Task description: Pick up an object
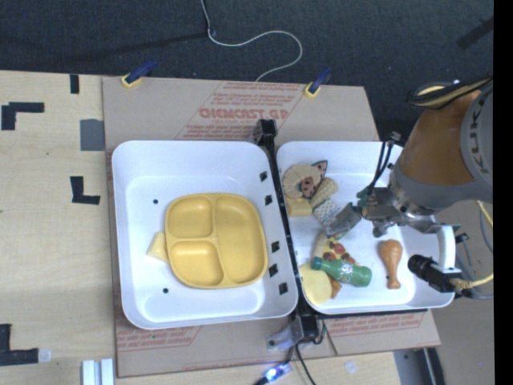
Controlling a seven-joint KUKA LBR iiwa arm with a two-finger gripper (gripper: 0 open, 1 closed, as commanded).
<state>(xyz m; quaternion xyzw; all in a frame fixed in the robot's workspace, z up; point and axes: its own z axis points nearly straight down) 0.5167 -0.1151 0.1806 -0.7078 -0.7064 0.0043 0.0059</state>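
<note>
Pick not yet achieved. Claw point(346, 221) low inside right bin point(417, 299), tips over the toy pile; spread or pressed together: cannot tell, nothing visibly pinched. Stuffed cat toy point(309, 184) just up-left of claw, green bottle point(345, 271) just below, drumstick point(390, 259) down-right, yellow divided plate point(216, 241) well left. Remaining: closing on one item, lifting clear.

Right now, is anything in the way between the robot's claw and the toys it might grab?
Nothing visible blocks it. The gripper hangs over the right bin, right above the toys: a green bottle, a drumstick and a cat-face toy lie open from above.
</note>
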